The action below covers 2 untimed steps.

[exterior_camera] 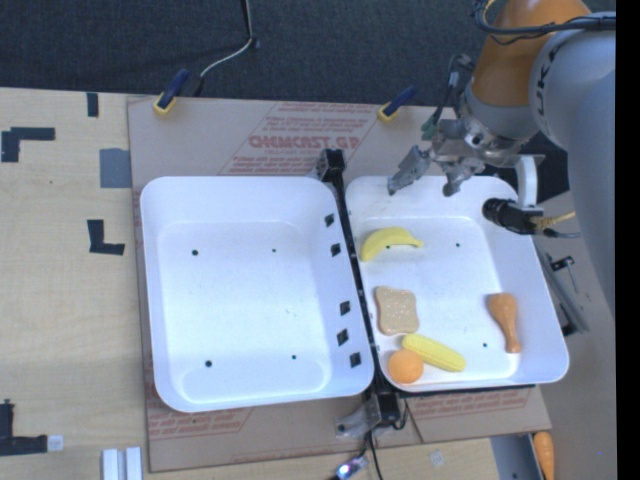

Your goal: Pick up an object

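Two bins: left bin (170, 268) and right bin (530, 318), white, shallow, side by side on the desk (60, 268)
Right bin contents: one curved banana (390, 241), one toast slice (397, 310), one corn cob (433, 351), one round orange (405, 367), one drumstick (505, 319)
Hand (429, 177): fingers spread wide, holding nothing, over the right bin's far edge
Banana: just below the hand, apart from it
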Each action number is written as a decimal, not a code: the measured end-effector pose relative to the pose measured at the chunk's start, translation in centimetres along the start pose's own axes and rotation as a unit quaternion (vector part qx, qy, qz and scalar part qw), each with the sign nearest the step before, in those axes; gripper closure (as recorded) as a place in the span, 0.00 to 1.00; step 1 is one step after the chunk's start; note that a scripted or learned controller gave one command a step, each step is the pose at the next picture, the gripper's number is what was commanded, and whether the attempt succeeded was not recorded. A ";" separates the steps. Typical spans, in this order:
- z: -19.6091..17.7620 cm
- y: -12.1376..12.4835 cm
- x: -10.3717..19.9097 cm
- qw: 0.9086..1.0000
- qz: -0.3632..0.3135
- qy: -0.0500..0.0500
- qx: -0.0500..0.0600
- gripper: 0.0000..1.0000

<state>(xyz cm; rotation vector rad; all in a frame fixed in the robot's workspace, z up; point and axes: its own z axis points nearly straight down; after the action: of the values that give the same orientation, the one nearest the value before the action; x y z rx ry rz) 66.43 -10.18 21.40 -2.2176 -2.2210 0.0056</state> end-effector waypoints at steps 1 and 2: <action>-11.1 -1.6 4.3 1.000 -0.002 0.000 -0.006 0.00; -11.0 -1.6 4.0 1.000 -0.001 -0.001 0.002 1.00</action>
<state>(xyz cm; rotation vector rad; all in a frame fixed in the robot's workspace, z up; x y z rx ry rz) 64.88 -6.16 32.44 -2.2131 -2.2222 0.0118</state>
